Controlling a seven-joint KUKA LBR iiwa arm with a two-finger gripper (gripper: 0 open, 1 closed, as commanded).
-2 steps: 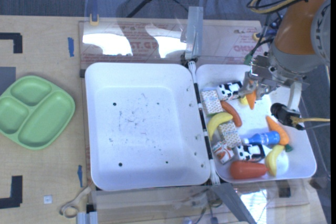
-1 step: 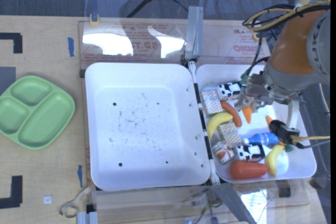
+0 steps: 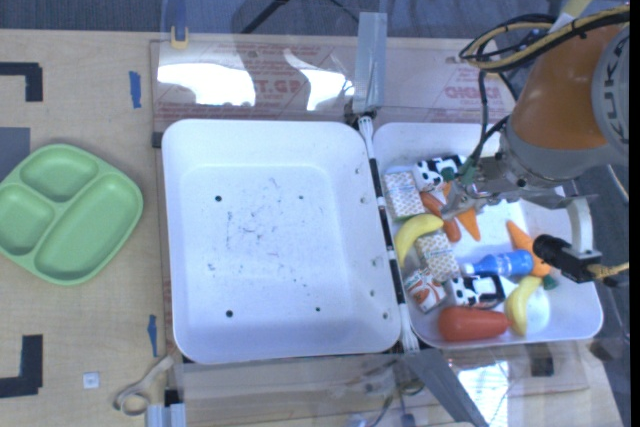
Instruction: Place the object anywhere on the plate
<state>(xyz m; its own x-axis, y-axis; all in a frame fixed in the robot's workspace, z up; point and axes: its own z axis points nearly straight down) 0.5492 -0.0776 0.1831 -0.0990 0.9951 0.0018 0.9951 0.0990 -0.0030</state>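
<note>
Table (image 3: 80,65): tan top, two white bins side by side.

Left bin (image 3: 270,235): scuffed floor, a few dark dots.

Right bin (image 3: 575,320): holds all the loose items, packed close together.
- Cow figures, black and white: one near the far wall (image 3: 437,172), one toward the near side (image 3: 476,290).
- Carrots, orange: one (image 3: 434,203) by my end effector, one (image 3: 468,225) just beneath it, one (image 3: 520,237) further right.
- Bananas, yellow: one (image 3: 417,233) at the bin's left side, one (image 3: 521,303) near the front right corner.
- Small printed boxes: one (image 3: 403,193) up by the left wall, one (image 3: 437,260) below the banana, one (image 3: 424,291) nearer the front.
- Blue bottle (image 3: 500,264), lying on its side.
- Red piece (image 3: 473,322) at the front wall.

Plate (image 3: 66,212): green, three compartments, on the table well left of both bins, apart from every item.

My arm (image 3: 565,95): reaches in from the right, over the right bin.

My end effector (image 3: 462,198): low among the carrots at the bin's far half. I cannot tell how my fingers stand, nor whether anything is between them.
</note>
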